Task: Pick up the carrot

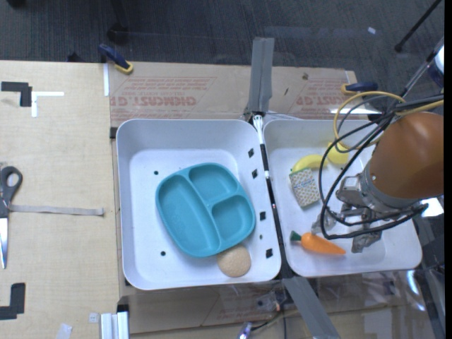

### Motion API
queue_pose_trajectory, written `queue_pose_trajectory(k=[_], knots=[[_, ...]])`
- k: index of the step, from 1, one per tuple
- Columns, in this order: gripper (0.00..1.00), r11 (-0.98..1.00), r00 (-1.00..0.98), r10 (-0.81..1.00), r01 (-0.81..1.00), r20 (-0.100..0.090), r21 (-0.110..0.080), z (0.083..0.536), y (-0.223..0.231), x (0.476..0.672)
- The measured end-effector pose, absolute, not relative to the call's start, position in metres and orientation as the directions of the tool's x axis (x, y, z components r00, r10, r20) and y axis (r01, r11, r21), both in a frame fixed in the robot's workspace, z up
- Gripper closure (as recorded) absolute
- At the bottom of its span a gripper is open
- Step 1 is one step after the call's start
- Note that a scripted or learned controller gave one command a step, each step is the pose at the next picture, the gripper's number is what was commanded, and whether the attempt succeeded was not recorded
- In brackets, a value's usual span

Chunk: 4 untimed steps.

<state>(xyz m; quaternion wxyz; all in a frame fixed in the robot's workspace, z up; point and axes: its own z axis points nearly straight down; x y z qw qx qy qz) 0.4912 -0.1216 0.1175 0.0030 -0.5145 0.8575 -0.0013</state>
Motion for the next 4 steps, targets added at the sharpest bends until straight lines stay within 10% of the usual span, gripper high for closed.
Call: queue_pose_trajectory(k=[1, 2, 4], knots=[[0.0, 0.472, -0.472, -0.882, -0.882, -0.003, -0.004, 0.093, -0.105, 0.48], [1.0, 0.472, -0.472, -0.881, -0.881, -0.007, -0.009, 0.103, -0.104, 0.483], [1.0, 0.226, -0.225, -0.974, -0.974, -0.008, -0.006, 0.201, -0.037, 0.482]])
